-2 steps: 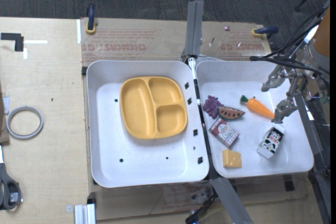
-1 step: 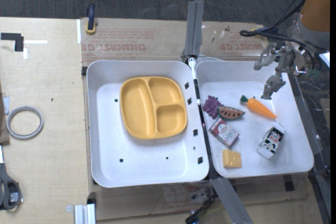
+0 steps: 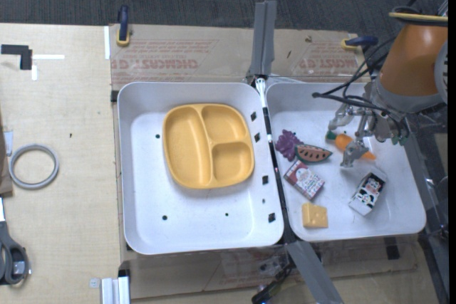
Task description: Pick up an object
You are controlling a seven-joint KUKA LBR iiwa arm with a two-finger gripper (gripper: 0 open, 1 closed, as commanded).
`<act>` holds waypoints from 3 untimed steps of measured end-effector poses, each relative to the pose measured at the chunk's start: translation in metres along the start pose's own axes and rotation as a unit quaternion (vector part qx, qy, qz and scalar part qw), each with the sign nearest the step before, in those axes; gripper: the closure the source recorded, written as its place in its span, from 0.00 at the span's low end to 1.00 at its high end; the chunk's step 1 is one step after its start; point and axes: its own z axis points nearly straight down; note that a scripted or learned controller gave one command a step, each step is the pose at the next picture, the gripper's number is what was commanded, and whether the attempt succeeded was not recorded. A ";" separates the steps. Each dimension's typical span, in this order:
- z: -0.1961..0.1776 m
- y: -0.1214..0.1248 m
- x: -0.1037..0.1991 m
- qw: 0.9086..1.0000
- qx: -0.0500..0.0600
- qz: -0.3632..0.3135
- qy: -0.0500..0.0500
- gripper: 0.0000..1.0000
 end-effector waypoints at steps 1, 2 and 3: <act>-0.011 0.002 -0.002 1.000 0.001 -0.002 -0.003 1.00; -0.115 0.052 -0.004 1.000 -0.001 -0.020 0.000 1.00; -0.167 0.081 -0.023 0.981 0.000 0.195 0.001 1.00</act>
